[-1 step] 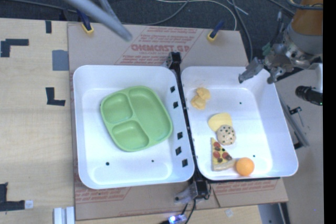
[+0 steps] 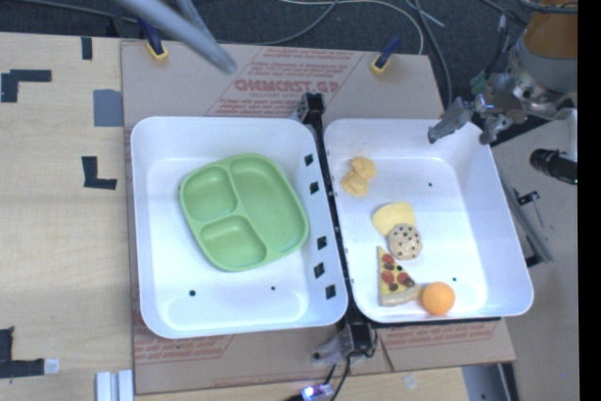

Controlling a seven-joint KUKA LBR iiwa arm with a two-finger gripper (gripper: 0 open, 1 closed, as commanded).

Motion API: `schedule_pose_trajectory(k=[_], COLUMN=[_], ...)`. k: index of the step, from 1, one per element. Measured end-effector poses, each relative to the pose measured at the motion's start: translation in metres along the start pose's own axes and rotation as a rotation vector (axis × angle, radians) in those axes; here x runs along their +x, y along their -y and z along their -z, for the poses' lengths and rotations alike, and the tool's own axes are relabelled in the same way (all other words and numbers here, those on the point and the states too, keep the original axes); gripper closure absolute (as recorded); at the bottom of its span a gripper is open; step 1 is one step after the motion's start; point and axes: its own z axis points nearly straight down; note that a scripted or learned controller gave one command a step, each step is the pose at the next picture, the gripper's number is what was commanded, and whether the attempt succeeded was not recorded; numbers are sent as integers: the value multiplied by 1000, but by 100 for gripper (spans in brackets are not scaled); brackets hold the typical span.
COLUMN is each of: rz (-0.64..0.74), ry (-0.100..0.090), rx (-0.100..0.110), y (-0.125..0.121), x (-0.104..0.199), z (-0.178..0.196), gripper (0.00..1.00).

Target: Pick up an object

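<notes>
Down at the near edge of the right bin (image 2: 488, 202) lie an orange ball (image 2: 438, 298) and a pizza slice (image 2: 394, 278), with a cookie (image 2: 405, 241) and yellow pieces (image 2: 358, 176) farther back. Beside it, the left bin (image 2: 155, 202) holds a green divided plate (image 2: 243, 210). My gripper (image 2: 449, 128) hangs over the right bin's far right corner, grasping nothing I can see; how wide it stands, I cannot tell.

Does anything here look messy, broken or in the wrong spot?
Nothing looks spilled or broken. The green plate sits a bit crooked in the left bin. The toy food, including a pizza slice, lies loosely scattered.
</notes>
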Motion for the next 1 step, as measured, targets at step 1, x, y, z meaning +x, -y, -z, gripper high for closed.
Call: schedule_pose_trajectory(k=[1], rz=[0], ry=[0], rx=[5], y=[-6], x=[-4], z=[-61], gripper=[0])
